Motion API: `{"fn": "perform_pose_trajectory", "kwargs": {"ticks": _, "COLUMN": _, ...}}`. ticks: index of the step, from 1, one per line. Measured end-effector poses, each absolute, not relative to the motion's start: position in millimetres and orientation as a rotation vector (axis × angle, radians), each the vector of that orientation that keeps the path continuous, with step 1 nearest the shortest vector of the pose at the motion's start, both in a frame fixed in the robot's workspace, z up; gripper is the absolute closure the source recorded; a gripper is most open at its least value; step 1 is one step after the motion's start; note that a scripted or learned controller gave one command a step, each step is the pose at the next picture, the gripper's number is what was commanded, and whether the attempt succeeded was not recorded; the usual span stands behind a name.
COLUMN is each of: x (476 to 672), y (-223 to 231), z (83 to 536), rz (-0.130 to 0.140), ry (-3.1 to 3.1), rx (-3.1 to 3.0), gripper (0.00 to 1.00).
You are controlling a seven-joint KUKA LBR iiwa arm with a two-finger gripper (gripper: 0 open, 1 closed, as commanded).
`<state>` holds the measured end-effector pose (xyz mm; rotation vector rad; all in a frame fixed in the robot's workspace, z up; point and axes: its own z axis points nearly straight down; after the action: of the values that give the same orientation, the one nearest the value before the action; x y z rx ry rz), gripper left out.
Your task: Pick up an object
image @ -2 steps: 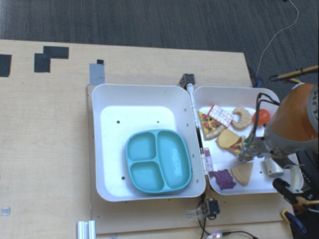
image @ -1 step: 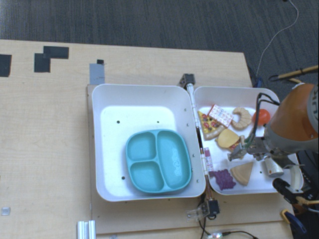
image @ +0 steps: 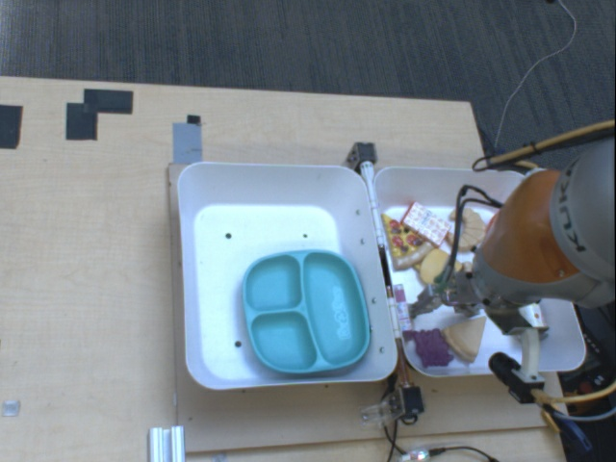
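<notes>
As seen from above:
Left bin [image: 207,258]: holds a blue divided plate [image: 305,310].
Right bin [image: 568,349]: holds small food toys [image: 416,237].
Jaws: state hidden, cannot tell.

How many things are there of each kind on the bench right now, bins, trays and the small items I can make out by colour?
White bins: 2, left bin, right bin
Blue divided tray: 1
Purple item: 1
Red-and-white patterned item: 1
Tan wedge: 1
Total: 6. More small items lie partly hidden under the arm; I cannot count those.
</notes>
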<state>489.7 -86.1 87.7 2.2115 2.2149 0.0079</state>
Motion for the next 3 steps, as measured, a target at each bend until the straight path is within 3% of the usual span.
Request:
{"fn": "perform_pose_trajectory", "kwargs": {"ticks": 1, "x": 492.0, "y": -85.4, "z": 99.0, "rz": 0.015, "ry": 2.215, "rx": 2.207, "gripper": 1.0}}
{"fn": "perform_pose_trajectory", "kwargs": {"ticks": 2, "x": 491.9, "y": -85.3, "z": 99.0, "rz": 0.015, "ry": 2.215, "rx": 2.207, "gripper": 0.0}}
{"fn": "perform_pose_trajectory", "kwargs": {"ticks": 3, "x": 493.5, "y": -84.6, "z": 109.6, "rz": 0.019, "ry": 2.216, "rx": 2.203, "gripper": 1.0}}
